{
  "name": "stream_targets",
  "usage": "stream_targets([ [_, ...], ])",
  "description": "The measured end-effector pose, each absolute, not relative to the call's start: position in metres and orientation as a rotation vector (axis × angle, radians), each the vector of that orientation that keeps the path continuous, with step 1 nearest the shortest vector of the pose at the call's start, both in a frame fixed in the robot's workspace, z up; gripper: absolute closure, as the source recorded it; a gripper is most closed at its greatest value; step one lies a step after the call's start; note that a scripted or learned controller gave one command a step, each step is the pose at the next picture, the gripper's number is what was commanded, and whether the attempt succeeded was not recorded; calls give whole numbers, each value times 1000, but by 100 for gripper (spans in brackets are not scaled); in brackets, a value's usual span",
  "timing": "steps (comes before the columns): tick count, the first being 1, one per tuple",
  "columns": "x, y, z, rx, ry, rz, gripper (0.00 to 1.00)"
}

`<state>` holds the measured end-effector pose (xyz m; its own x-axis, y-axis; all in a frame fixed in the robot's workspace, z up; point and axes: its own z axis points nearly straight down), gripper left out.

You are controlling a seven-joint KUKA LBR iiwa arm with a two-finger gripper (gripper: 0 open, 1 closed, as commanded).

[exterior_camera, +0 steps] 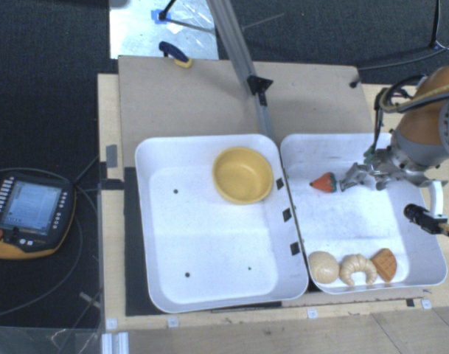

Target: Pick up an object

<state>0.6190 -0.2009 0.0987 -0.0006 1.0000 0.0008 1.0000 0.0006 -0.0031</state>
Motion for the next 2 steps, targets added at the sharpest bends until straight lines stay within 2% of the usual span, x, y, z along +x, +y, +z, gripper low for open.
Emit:
stream_targets([
  [1,621,-202,112,-2222,-2224,-2,100],
  [2,630,-201,171,-2224,-2226,-5,100],
])
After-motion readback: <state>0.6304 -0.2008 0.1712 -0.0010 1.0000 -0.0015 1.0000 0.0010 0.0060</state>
